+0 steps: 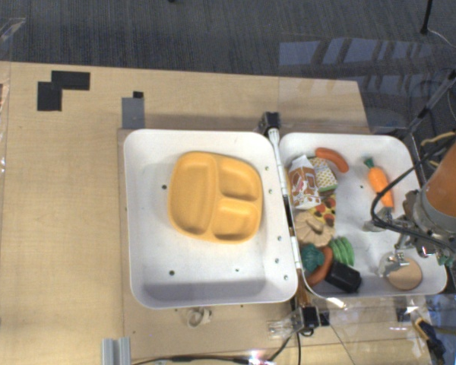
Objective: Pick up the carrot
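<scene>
Carrot (378, 183): orange, green-topped, tapered.

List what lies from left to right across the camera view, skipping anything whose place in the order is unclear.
Left bin → yellow divided tray → right bin's clutter pile → carrot → gripper, low over a tan round object → arm's orange band.
</scene>
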{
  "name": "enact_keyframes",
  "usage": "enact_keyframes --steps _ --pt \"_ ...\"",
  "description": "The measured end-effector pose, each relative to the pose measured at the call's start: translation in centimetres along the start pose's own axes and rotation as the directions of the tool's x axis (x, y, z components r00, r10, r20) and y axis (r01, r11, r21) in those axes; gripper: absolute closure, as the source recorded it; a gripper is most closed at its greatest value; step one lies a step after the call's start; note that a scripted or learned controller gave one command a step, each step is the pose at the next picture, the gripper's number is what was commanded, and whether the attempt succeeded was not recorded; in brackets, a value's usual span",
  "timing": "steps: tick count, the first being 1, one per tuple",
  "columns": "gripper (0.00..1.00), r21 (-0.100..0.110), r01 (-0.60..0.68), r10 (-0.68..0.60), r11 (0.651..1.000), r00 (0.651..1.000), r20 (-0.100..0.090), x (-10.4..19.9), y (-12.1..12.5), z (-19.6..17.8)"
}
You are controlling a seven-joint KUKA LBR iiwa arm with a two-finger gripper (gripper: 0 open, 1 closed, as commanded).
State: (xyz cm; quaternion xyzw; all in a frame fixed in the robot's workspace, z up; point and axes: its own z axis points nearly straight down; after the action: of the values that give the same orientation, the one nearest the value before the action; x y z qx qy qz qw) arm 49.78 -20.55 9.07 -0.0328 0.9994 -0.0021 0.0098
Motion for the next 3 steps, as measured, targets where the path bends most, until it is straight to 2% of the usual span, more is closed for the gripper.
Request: enact_keyframes --steps 1,2,3 --pt "0.0 0.0 -0.235 0.235 0.972 0.972 -0.002 -7.9 -0.4 0.2" --pt "0.0 0.001 -0.517 0.517 0.856 0.856 -0.004 -10.7 -0.5 0.4" --pt "0.0 -0.01 -0.799 0.799 0.601 0.601 -0.009 -10.7 0.4 0.2"
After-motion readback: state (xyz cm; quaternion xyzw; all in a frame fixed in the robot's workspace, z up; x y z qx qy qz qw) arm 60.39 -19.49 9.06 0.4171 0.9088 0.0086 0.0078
